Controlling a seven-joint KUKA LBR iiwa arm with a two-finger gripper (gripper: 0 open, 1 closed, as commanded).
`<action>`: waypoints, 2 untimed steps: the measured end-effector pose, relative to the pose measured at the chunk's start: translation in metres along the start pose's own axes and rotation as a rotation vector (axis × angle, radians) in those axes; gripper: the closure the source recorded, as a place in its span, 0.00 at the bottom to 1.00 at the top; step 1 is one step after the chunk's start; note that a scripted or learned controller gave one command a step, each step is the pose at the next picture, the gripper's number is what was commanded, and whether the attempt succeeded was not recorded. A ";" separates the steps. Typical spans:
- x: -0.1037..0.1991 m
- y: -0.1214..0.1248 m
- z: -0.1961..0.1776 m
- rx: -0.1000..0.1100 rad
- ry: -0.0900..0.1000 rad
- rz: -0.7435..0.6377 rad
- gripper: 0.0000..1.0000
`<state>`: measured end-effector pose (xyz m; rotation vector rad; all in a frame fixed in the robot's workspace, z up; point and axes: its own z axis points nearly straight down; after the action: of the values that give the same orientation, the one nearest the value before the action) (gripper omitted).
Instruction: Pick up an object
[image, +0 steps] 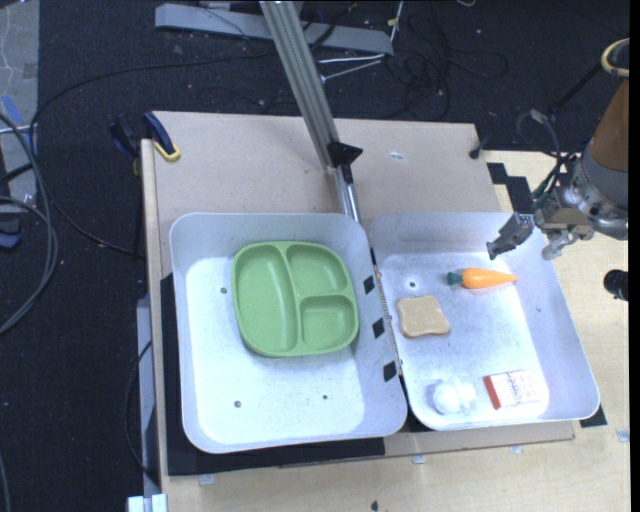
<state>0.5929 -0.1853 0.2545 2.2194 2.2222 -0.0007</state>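
Hovering over the far right edge of the right bin, the end effector has its fingers spread with nothing between them; the carrot lies just near-left of it on the bin floor, apart from the fingers. Carrot is a small orange toy with a green tip pointing left, lying flat. Same bin holds a bread slice, a white ball and a red-white box; left bin holds a green divided plate.
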 end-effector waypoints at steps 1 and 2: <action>0.000 -0.004 0.063 0.006 0.002 0.002 0.00; -0.004 -0.012 0.124 0.005 0.002 0.003 0.00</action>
<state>0.5808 -0.1891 0.1309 2.2260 2.2225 -0.0046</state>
